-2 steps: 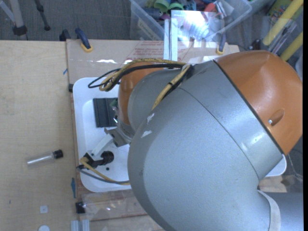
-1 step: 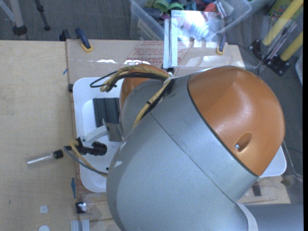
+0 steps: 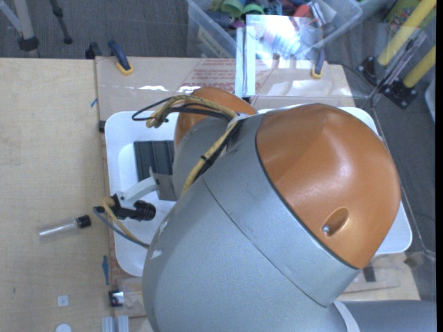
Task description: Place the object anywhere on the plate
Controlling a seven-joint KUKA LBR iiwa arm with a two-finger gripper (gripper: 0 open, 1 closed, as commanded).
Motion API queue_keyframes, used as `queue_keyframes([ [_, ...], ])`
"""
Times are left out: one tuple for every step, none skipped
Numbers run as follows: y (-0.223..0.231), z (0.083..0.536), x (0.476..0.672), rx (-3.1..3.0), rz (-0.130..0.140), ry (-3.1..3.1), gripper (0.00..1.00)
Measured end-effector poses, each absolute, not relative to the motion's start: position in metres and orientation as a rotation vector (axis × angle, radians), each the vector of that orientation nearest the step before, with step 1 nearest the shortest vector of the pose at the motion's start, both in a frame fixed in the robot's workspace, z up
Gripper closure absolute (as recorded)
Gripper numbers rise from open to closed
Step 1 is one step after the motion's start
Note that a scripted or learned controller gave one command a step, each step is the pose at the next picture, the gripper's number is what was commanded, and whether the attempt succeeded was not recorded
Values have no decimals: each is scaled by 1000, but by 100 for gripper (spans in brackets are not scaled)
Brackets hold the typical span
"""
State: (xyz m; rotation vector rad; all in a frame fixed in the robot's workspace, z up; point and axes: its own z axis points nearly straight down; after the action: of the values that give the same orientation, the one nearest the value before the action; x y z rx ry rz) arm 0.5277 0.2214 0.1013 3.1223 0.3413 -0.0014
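The arm leans in from the right and its bulk, with the orange band on top, covers most of both bins. What is left bare is the left strip of the white bin and a sliver of white rim on the right. A loop of cable runs off the wrist toward the far left of that bin.

The claw is low over the left part of the bin, seen as a dark block with a grey piece under it. Whether it is open or shut, and whether it has hold of anything, I cannot tell (the wrist sits right across it). Just near of it lies a short black cylinder with leads on it; I cannot say if that is part of the tool or a loose thing.

As for the object, I cannot tell where it is or which thing it would be, and the plate is likewise hidden under the arm, if it lies in a bin at all. So no part of the task can be counted as done from here. My guess is that the arm is busy at the pick-up or the set-down, but which of the two is open.

Off the bins, a small clear tube rests on the counter to the left, well apart from the claw, and a tub of toys stands on the far side.
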Motion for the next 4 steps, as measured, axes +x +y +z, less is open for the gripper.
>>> queue_keyframes([
  [226, 218, 540, 2878, -7, 1260, 100],
  [220, 110, 505, 3117, -3, 390, 100],
  [225, 232, 503, 3049, -5, 751, 100],
  [223, 120, 479, 3119, -5, 372, 100],
])
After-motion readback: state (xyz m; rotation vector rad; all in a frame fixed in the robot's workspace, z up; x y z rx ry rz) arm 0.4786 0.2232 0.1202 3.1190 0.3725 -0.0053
